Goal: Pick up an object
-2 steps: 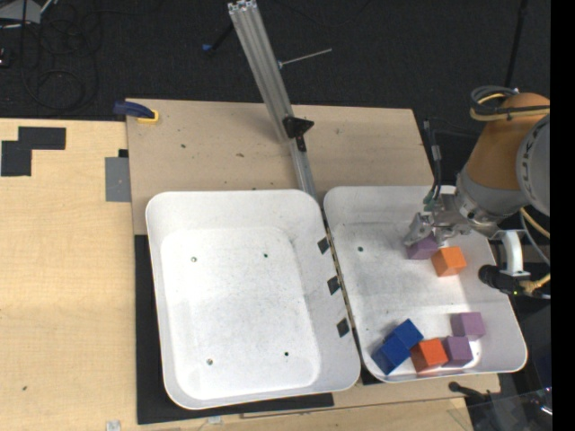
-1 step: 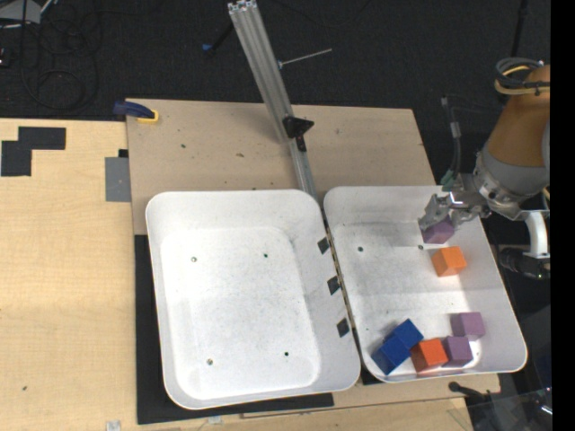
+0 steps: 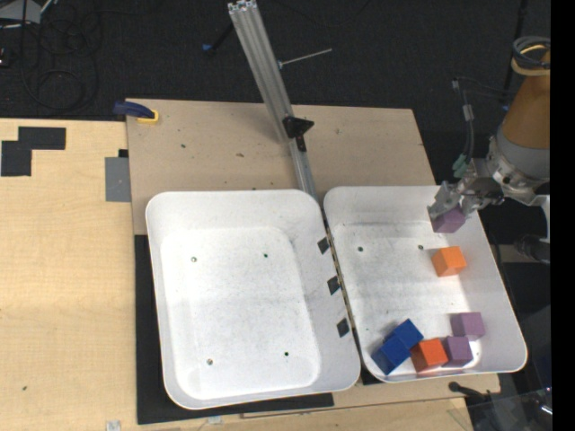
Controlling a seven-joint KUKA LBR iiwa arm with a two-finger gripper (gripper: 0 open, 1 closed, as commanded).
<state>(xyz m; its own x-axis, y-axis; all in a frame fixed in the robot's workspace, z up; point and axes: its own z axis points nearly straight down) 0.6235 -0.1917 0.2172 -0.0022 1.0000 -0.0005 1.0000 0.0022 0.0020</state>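
My gripper [image 3: 446, 210] hangs over the far right part of the right bin [image 3: 377, 241], reaching in from the right. A small purple block [image 3: 449, 222] sits between its fingers, and the gripper is shut on it. Just below it an orange block [image 3: 448, 260] lies on the bin floor. At the bin's near right corner lie a blue block [image 3: 397, 346], a second orange block [image 3: 430, 354] and two purple blocks [image 3: 467, 324] [image 3: 459, 351].
The left bin [image 3: 234, 303] stands beside the right one, with black clips [image 3: 333, 285] along the shared rim. A slanted metal rail [image 3: 269, 79] rises behind the bins. The wooden bench [image 3: 63, 259] extends to the left.
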